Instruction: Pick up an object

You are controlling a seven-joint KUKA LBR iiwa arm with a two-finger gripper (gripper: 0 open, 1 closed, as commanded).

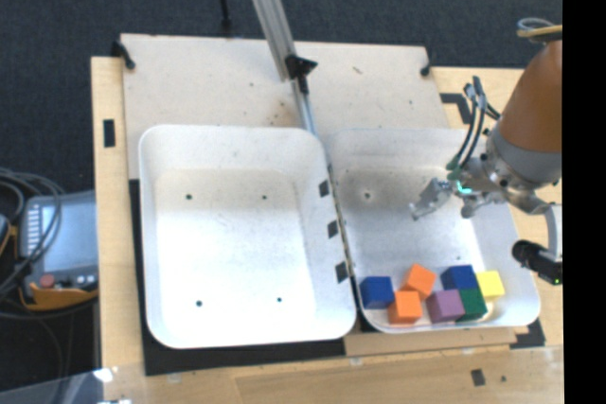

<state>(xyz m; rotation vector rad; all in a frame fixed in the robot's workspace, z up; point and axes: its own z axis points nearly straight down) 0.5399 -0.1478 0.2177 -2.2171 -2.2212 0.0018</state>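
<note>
Coloured blocks point(436, 293) clustered at right bin point(379, 175) near edge (tight pack, awkward pick); gripper point(431, 200) hovers above, finger spread unclear, nothing visibly held.

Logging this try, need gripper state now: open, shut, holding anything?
Gripper: above the right bin, clear of the blocks at its near edge; nothing seen between its fingers. Open or shut: cannot be told from this view.

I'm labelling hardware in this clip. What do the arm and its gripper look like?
The arm enters from the right: a rounded orange band above a grey wrist section. Thin cables loop along its left side. The gripper is a small grey metal piece, with a small teal spot where it meets the wrist.
</note>
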